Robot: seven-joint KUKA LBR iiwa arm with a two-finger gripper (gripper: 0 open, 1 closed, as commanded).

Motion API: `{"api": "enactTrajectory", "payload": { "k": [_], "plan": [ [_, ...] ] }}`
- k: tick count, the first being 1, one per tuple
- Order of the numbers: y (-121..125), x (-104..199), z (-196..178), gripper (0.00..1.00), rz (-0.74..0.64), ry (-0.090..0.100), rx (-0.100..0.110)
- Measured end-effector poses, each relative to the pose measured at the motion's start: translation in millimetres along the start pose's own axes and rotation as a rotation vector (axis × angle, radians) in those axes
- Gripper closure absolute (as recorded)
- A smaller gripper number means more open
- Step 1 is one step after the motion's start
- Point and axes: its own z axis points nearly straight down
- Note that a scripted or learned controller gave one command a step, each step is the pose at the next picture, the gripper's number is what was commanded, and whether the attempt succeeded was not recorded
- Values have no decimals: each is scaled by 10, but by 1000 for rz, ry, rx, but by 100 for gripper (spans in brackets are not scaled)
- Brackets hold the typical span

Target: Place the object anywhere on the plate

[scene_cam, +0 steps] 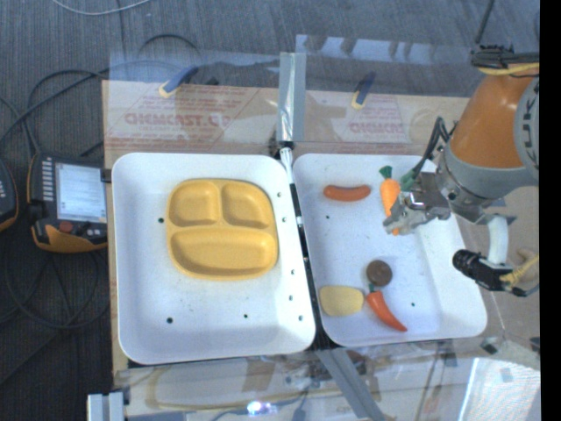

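The carrot (388, 196) lies in the right bin (456, 323) near its upper right corner, its green top pointing away from the camera, and the pincer (405, 215) sits right at its lower end, though whether its fingers are apart or together cannot be told. The yellow three-compartment plate (223, 228) rests in the middle of the left bin (140, 323). Also in the right bin are a sausage (347, 192) left of the carrot, and near the front edge a brown round piece (379, 273), a pale yellow piece (341, 301) and a chili pepper (386, 310)
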Motion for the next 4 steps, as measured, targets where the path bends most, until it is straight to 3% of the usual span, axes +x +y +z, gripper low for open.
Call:
{"api": "enactTrajectory", "payload": {
  "k": [1,2,3,4],
  "plan": [
    [409,694,452,100,-123,2,2],
    [370,1316,447,100,-194,2,1],
    [280,2037,448,100,-94,2,2],
    [280,2036,447,0,-94,2,2]
  ]
}}
